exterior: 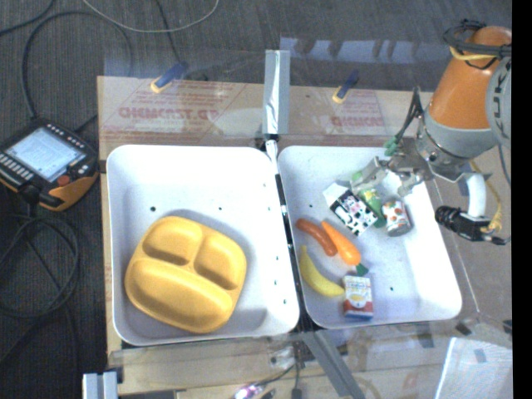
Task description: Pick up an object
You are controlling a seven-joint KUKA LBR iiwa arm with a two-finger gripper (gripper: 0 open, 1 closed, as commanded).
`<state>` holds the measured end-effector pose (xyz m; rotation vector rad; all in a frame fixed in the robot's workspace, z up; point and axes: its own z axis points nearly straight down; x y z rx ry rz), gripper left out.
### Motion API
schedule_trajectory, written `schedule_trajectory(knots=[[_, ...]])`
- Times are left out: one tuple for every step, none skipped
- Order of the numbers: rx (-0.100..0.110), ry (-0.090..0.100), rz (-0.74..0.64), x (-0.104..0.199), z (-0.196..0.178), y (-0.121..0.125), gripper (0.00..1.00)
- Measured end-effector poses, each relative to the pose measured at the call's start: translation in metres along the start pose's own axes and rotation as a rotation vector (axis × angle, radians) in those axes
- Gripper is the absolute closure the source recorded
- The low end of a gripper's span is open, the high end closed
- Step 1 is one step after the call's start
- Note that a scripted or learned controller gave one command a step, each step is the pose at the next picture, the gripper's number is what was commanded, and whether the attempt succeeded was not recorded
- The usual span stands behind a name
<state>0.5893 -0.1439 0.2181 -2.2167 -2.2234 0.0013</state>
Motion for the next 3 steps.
schedule_trajectory(knots=[[-0.002,0.001,-0.045,-0.009,0.124,0.011,0.0],[-0.002,0.0,-0.046,-0.009,0.115,0.011,1.0],[-0.001,-0.002,0.031,0.083,0.021,0.033,1.0]])
